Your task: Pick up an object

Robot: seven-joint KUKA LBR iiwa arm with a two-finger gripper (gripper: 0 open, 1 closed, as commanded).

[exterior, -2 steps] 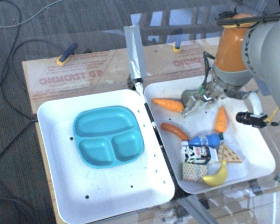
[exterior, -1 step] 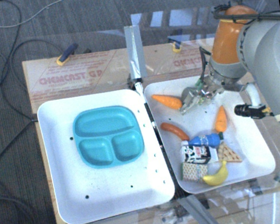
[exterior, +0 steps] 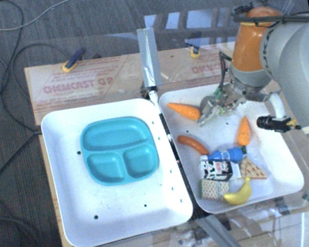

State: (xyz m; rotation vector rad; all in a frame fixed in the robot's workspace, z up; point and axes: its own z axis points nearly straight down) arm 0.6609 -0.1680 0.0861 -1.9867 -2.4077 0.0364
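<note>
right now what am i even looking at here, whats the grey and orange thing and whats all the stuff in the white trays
The grey and orange thing is a robot arm, reaching in from the right. The single camera hangs above the bench and looks down at a slant.

At the arm's tip is a two-finger gripper, low over the right bin, beside a carrot. Nothing shows between its fingers.

The left bin holds a blue divided plate. The right bin holds toy food: a second carrot, a sausage, a banana, a blue bottle, a black and white carton and a wedge-shaped cracker.
</note>
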